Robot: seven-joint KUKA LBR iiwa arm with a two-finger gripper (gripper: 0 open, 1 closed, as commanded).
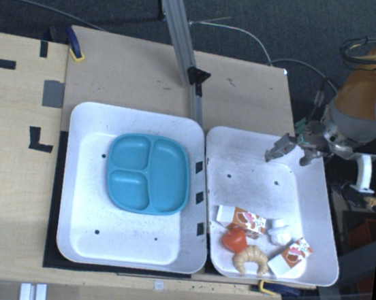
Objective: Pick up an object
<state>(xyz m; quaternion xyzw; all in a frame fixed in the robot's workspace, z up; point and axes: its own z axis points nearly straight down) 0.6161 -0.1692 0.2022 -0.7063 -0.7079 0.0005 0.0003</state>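
Note:
My gripper [292, 153] hangs over the far right corner of the right bin [252, 182], its two fingers spread open with nothing between them. At that bin's near end lies a cluster of toy food: a red tomato-like piece [234, 240], a tan croissant [251, 258], a red-and-white carton [248, 221], a second small carton [294, 253] and a small white piece [278, 230]. The gripper is well behind this cluster and apart from it.
The left bin [80, 235] holds a blue divided plate [148, 174]. A grey metal pole [182, 35] slants down to the bins' shared far edge. The grey and orange arm [367, 94] enters from the right.

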